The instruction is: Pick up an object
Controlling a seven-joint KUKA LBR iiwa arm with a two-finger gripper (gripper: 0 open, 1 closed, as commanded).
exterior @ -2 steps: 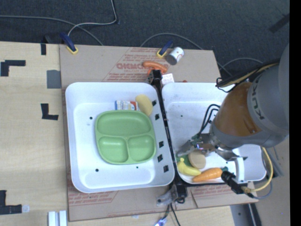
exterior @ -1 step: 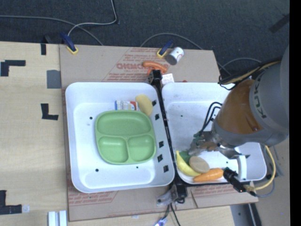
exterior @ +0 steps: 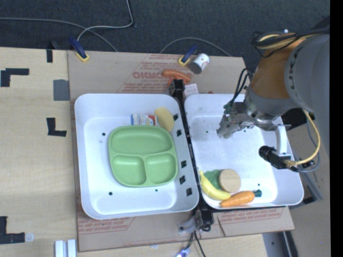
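Right bin [exterior: 278, 194]: holding the likely pick targets, all bunched at its 6 o'clock edge, well apart from the bare middle of the floor.
Banana [exterior: 210, 188]: lying curved at about 7 o'clock in the right bin, touching the round pieces beside it.
Green piece [exterior: 212, 175]: sitting just above the banana, partly hidden under the tan disc [exterior: 230, 180].
Carrot [exterior: 238, 198]: lying flat along the front wall at 6 o'clock, just under the disc; it is looking like the easiest one to reach from above, since nothing is overlapping it.
Left bin [exterior: 86, 143]: carrying a green divided plate [exterior: 143, 155] in the middle, with a small carton [exterior: 142, 120] and a yellowish item [exterior: 165, 118] tucked at 12 o'clock.
Gripper [exterior: 227, 128]: hovering over the right bin at roughly 10 o'clock of its floor, nothing showing between its fingers; the opening is too blurred to judge.
Arm [exterior: 278, 84]: reaching in from 3 o'clock, so the cluster is lying toward 6 o'clock of the tool.
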